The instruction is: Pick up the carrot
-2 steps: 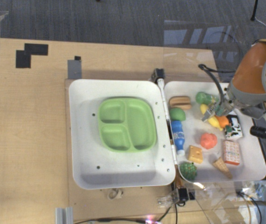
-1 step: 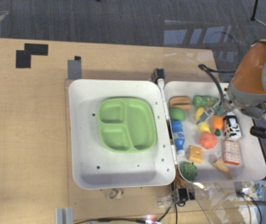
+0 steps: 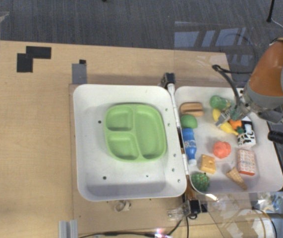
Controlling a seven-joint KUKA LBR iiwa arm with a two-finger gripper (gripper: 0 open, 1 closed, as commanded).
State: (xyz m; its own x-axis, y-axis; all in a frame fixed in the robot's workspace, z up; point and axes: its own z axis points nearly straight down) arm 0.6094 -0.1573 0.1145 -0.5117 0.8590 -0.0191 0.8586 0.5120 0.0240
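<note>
On the table [image 3: 32, 148] two bins lie side by side. The left bin [image 3: 89, 182] holds a divided tray [image 3: 134, 132] at its middle. The right bin [image 3: 270, 180] holds the toys: a bottle [image 3: 189, 144] along its left wall, a burger [image 3: 191, 107] behind it, the carrot [image 3: 236, 124] under the gripper [image 3: 230, 114] near the far right

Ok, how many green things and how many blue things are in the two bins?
Green: 4 (tray, broccoli, left lump, right lump)
Blue: 1 (bottle)
Total: 5
</note>
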